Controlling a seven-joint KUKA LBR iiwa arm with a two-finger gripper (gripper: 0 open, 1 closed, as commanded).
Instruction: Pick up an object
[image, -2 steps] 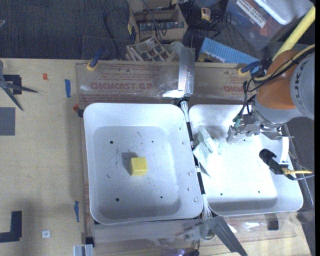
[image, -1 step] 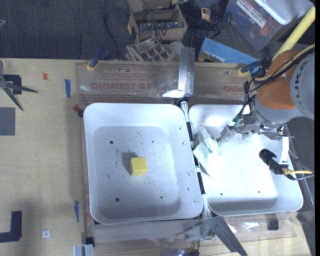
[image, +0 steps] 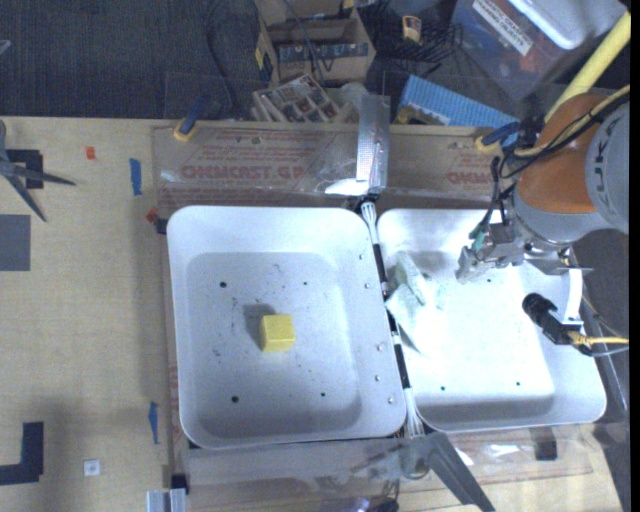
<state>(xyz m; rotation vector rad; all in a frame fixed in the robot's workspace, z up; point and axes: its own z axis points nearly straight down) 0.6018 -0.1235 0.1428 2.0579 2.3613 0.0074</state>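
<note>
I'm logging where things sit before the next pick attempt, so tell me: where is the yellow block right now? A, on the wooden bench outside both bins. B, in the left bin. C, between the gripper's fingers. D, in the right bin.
B: the yellow block lies on the floor of the left bin, while the gripper is over the right bin, well apart from it.
</note>
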